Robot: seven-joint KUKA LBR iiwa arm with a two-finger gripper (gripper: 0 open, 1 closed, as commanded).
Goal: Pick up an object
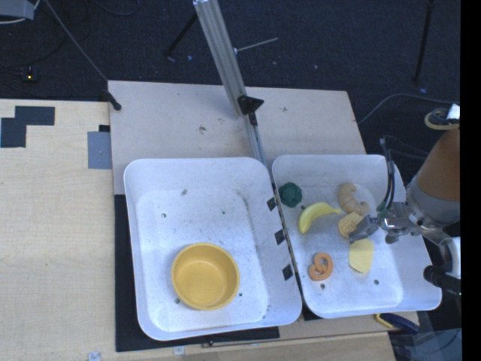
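In the right bin (391, 295) lie a green ball (291, 194), a yellow banana (316, 214), a tan knobbly piece (350, 196), a small orange-yellow chunk (349, 223), an orange ring-shaped piece (321, 266) and a pale yellow slice (361, 256). My gripper (364, 229) reaches in from the right, low over this bin. Its tip sits right beside the orange-yellow chunk and just above the pale yellow slice. I see nothing clearly held in it.
The left bin (150, 194) holds a yellow bowl (205, 275) near its front. A slanted metal rail (225, 51) runs from the back down to the divider between the bins. The grey arm (440, 194) with its orange band hangs over the right bin's right rim.
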